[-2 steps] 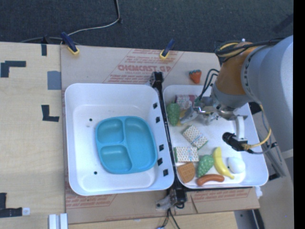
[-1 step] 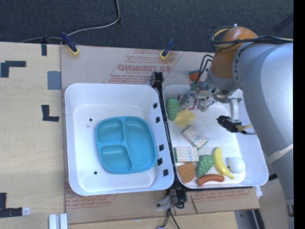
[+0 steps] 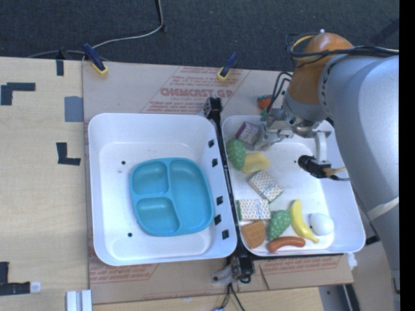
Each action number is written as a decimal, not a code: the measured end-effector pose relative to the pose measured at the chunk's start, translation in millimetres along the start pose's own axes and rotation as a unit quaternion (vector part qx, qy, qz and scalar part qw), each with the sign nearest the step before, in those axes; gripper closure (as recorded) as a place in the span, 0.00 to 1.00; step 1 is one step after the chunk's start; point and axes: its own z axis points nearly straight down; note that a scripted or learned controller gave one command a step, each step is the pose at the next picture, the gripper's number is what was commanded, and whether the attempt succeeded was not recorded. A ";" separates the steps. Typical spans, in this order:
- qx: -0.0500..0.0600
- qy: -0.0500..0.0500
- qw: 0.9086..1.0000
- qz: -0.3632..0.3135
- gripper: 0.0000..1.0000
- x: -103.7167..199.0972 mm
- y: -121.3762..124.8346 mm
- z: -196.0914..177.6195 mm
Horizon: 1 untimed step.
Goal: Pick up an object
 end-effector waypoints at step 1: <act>-0.001 -0.001 1.000 0.000 0.00 -1.5 -0.1 -0.2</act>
